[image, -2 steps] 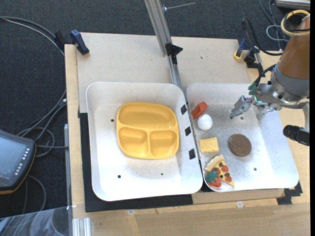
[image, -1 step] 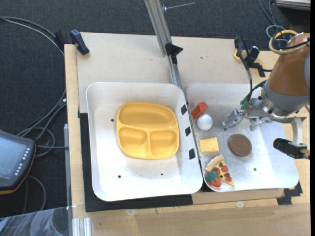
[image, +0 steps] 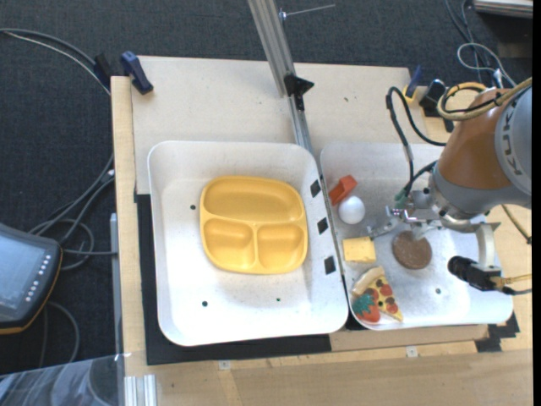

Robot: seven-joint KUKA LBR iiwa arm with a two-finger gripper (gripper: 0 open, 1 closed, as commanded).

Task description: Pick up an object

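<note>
Pizza slice toy (image: 377, 297) at right bin (image: 473, 309) front edge. Brown disc (image: 412, 249), yellow block (image: 358, 249), white ball (image: 351, 209) behind. Gripper (image: 397, 217) low between ball and disc; opening unclear, nothing visibly held. Approach step; next needs centring over one object.

You are looking at a robotics lab: a pale plywood bench (image: 211, 100) stands on dark grey carpet (image: 51, 125) strewn with loose black cables (image: 59, 45). A slanted aluminium mounting rail (image: 269, 24) crosses the bench's far edge, and blue clamps (image: 135, 71) grip its far corners. A grey teach pendant (image: 24, 273) lies off the bench's left edge.
</note>
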